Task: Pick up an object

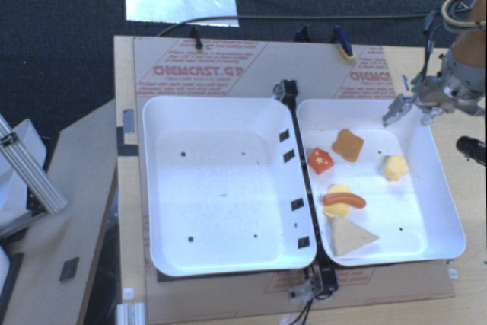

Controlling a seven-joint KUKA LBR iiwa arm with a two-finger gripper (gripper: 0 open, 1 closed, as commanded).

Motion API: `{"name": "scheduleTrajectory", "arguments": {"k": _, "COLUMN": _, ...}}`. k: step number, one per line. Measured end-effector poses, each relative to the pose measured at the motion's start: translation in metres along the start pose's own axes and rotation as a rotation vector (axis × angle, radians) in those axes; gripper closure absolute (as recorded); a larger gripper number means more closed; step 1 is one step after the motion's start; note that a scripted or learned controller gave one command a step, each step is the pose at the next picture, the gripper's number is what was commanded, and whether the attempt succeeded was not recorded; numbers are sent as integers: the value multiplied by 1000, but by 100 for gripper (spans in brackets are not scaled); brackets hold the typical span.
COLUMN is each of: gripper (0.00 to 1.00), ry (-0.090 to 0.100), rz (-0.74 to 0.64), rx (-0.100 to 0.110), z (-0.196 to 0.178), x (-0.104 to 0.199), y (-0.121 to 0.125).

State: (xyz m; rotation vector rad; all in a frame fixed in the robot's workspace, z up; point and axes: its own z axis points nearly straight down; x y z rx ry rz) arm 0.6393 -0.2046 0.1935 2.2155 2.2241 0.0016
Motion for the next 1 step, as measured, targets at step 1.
{"name": "scheduleTrajectory", "arguments": {"k": 1, "gripper": 0, "ry": 0, "rz": 2, "rx": -1, "z": 109, "x": 39, "y": -86}}
